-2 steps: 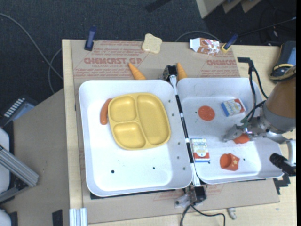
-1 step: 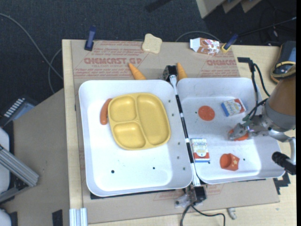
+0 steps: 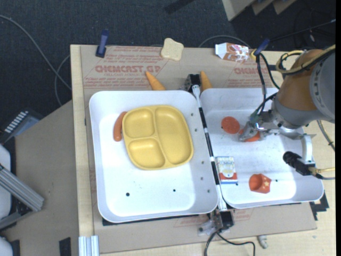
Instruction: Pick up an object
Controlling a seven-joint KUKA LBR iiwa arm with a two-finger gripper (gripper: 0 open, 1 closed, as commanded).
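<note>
Camera view, pincer [image 3: 250,134] low in right bin [image 3: 298,193], clamped on orange piece [image 3: 253,137], red disc [image 3: 230,125] just beside.

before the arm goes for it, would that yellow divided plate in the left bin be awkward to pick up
Probably. The yellow divided plate looks rigid and moulded, so it should not flop. It is broad and shallow, lying flat in the left bin, so only its thin rim offers a hold. It likely tilts if lifted by one edge.

Red "CHEMCAST GP" print, partly hidden, on brown bench board [image 3: 128,63]
</note>
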